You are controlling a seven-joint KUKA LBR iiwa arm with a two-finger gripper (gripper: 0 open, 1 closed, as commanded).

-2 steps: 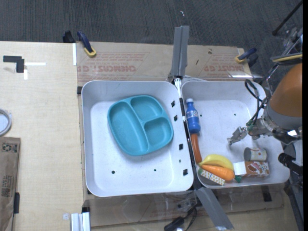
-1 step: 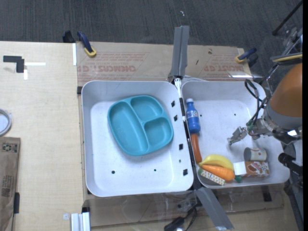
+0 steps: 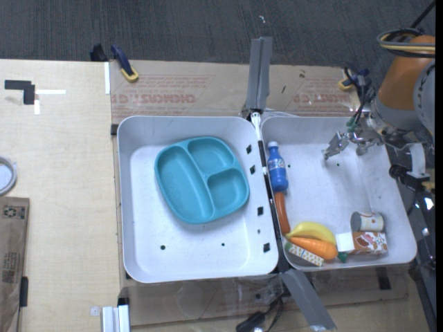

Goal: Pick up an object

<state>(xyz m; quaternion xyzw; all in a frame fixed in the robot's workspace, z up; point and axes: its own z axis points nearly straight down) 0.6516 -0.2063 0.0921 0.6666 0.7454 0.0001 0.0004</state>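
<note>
While the grey arm with its orange band point(image 3: 405, 81) reaches in from the right, its pincer point(image 3: 338, 146) hangs over the upper part of the right bin point(image 3: 325, 206), near that bin's far right corner; its two thin fingers point(image 3: 331, 151) look spread apart, with nothing between them. Two shallow white bins sit side by side on the pale tabletop point(image 3: 55, 151). A teal divided plate point(image 3: 201, 179) with three compartments lies in the left bin point(image 3: 138, 254), roughly at its middle. Along the right bin's left wall stands a small blue bottle point(image 3: 277, 168) with a white cap, lying lengthwise, and just below it a slim orange-brown stick-like item point(image 3: 282, 213). Clustered in the near right corner are a yellow banana point(image 3: 311, 230), an orange carrot point(image 3: 315, 246) touching it, a patterned flat piece point(image 3: 304, 256) under them, a small grey can point(image 3: 367, 221) on its side, and a brown and white carton point(image 3: 367, 243). All of these lie well apart from the pincer.
</note>
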